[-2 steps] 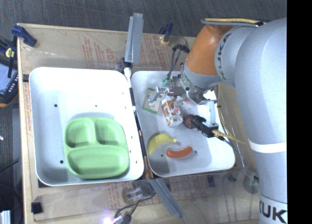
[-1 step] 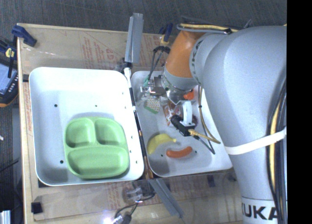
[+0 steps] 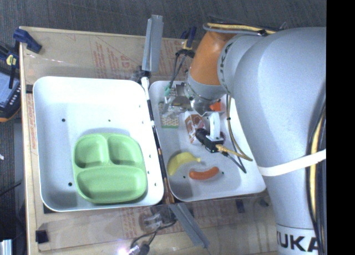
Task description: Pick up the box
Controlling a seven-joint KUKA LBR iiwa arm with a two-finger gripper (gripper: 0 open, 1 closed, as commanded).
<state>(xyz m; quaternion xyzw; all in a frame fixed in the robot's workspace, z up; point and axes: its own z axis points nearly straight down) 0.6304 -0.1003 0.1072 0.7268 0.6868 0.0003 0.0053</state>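
Your gripper (image 3: 183,103) sits in a tight corner of the right bin (image 3: 233,184), with a small box (image 3: 169,118) and a reddish packet (image 3: 194,125) crowding just beside it. Farther off, a banana (image 3: 182,162) and sausage (image 3: 204,173) take up floor. Across the dividing wall, the left bin (image 3: 83,101) offers open floor beside a green divided tray (image 3: 109,168).

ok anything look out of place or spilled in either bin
Nothing stands out. The green divided plate lies flat in the left bin; the banana and sausage lie on the right bin floor, nothing spilled.
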